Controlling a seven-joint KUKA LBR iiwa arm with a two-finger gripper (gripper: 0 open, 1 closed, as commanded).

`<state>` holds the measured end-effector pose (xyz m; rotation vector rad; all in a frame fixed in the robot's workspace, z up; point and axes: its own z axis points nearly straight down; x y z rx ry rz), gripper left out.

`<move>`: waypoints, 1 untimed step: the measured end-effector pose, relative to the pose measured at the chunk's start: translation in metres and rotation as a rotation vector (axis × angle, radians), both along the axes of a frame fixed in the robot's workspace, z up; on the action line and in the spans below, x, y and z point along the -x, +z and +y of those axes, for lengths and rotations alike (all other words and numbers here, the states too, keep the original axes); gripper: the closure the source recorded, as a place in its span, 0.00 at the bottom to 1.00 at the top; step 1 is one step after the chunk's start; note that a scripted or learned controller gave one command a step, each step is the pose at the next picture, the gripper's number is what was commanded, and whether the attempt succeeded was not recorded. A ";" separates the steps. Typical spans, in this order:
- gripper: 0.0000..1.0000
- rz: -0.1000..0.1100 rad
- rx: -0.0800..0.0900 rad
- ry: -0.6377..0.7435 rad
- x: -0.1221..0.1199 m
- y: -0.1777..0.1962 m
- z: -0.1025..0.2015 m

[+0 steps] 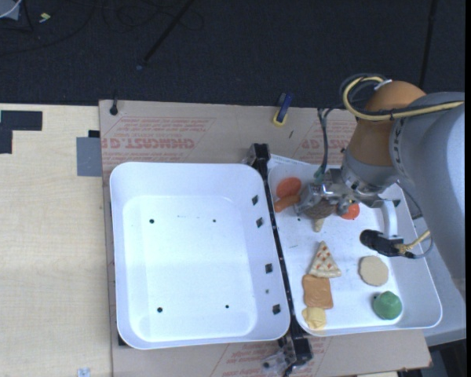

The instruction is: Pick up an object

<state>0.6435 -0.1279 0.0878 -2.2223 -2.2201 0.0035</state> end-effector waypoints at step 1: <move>0.00 0.002 -0.002 0.002 0.000 -0.001 0.017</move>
